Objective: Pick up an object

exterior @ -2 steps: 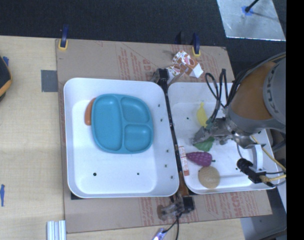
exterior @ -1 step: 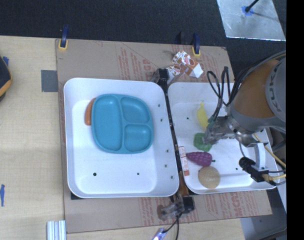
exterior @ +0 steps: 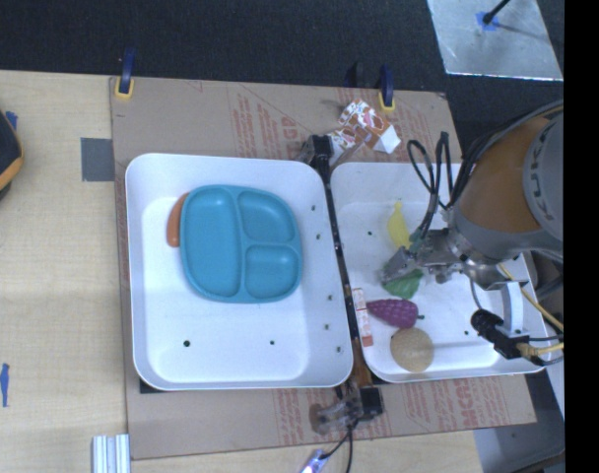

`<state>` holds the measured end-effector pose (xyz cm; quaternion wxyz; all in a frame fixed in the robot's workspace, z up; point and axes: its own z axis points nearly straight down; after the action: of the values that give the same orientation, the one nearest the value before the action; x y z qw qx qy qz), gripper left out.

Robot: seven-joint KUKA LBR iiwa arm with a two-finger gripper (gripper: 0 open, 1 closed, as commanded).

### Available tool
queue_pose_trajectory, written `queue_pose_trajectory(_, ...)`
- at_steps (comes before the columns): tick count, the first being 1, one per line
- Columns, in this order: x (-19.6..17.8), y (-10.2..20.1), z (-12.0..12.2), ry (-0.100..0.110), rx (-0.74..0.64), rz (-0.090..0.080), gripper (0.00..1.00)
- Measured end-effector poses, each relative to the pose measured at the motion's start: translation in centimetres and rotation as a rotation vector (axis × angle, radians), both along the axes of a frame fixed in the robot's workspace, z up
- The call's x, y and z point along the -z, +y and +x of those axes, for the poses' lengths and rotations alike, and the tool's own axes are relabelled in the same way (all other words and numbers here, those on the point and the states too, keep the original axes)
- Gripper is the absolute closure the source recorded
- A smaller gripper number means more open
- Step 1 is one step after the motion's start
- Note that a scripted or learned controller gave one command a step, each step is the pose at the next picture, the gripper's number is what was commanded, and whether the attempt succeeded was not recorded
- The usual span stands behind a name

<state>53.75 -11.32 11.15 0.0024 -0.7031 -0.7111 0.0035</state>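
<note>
Low in the right bin (exterior: 378,180), the gripper (exterior: 406,266) hangs with fingers slightly apart over a green piece (exterior: 405,286), seemingly a light, stiff plastic toy, likely slick, best pinched across its narrow middle.

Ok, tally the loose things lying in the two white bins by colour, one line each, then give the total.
Blue: 1, the divided plate
Orange: 1, an item sticking out from under the plate
Yellow: 1, piece
Green: 1, piece by the gripper
Purple: 1, piece
Tan: 1, round piece
Total: 6
</note>
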Motion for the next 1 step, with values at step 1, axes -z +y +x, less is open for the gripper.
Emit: queue_pose_trajectory(1, -1.00, -0.09, 0.00, 0.000, 0.000, 0.000, 1.00)
